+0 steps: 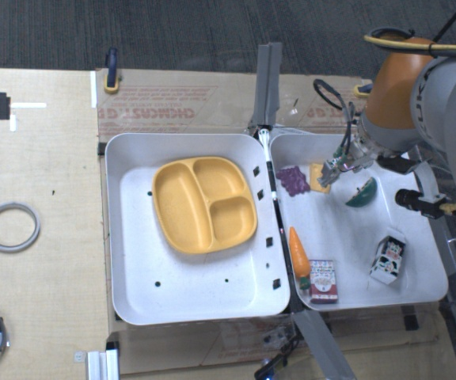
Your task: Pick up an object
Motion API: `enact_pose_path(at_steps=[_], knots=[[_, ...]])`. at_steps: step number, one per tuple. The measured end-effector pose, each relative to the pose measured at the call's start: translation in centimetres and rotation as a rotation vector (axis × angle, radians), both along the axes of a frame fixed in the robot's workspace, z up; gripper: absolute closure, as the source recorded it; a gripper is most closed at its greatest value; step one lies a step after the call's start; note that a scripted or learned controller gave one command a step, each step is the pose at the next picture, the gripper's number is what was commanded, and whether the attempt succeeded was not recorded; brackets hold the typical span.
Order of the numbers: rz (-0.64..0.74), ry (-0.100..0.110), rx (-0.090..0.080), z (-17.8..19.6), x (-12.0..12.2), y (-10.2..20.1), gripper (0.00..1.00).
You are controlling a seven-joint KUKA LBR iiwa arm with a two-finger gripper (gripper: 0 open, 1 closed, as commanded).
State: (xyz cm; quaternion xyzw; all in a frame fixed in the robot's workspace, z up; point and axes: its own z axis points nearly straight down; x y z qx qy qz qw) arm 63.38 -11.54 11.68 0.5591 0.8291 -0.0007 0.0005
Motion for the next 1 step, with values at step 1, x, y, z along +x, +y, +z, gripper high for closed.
enact_pose_path(at_steps=[1], knots=[[0.000,0.000,0.000,-0.01,-0.01,0.00,0.00]])
